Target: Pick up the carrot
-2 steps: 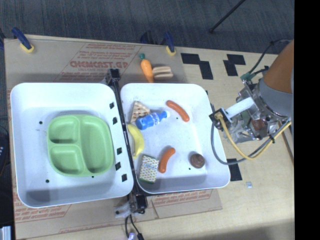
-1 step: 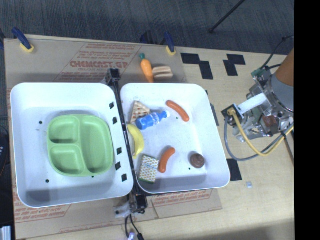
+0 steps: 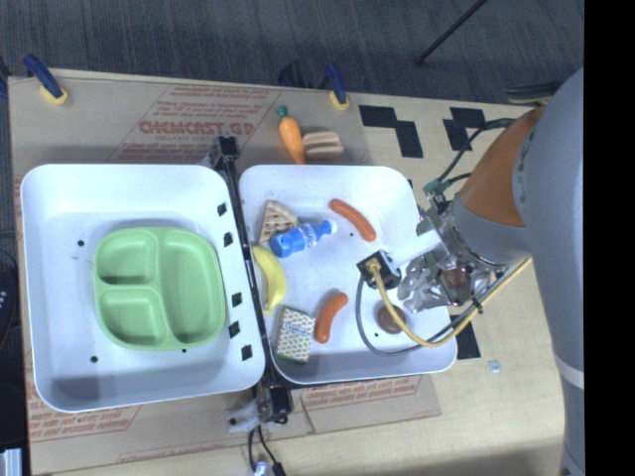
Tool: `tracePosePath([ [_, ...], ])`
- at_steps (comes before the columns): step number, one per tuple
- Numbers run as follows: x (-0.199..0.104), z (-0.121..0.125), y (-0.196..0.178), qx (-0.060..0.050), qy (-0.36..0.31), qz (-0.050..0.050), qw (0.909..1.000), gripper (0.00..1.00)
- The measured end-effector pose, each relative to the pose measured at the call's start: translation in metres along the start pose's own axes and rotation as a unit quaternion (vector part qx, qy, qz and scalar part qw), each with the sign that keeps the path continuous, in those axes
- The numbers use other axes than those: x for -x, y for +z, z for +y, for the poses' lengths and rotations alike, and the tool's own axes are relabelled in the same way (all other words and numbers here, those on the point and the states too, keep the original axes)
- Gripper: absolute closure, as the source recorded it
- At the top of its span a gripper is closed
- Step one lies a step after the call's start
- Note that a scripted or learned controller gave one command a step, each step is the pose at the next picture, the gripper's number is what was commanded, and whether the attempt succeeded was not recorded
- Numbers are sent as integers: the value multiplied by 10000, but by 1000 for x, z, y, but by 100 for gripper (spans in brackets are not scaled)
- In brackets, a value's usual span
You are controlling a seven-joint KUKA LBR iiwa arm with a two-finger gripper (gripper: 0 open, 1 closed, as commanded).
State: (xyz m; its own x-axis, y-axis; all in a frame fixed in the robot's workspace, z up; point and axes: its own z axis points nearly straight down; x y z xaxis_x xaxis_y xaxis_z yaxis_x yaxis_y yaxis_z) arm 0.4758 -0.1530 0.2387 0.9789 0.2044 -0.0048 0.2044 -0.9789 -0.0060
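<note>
The carrot (image 3: 291,137), orange with a small green top, lies on the bench just behind the right bin's far rim, outside both bins. My gripper (image 3: 402,294) hangs low over the near right part of the right bin (image 3: 397,181), far from the carrot, with a yellow cable looping under it. A small brown round thing (image 3: 386,318) lies on the bin floor just below the gripper. Nothing shows in its grasp.
A tan block (image 3: 323,145) touches the carrot's right side. The right bin holds two sausages (image 3: 353,218) (image 3: 330,316), a blue bottle (image 3: 301,237), a banana (image 3: 270,276), a sandwich wedge (image 3: 277,219) and a checked box (image 3: 295,333). A green divided plate (image 3: 159,286) sits in the left bin (image 3: 50,196).
</note>
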Motion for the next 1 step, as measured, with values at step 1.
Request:
tracePosePath([
  [1,5,50,-63,13,-16,10,10000,100],
])
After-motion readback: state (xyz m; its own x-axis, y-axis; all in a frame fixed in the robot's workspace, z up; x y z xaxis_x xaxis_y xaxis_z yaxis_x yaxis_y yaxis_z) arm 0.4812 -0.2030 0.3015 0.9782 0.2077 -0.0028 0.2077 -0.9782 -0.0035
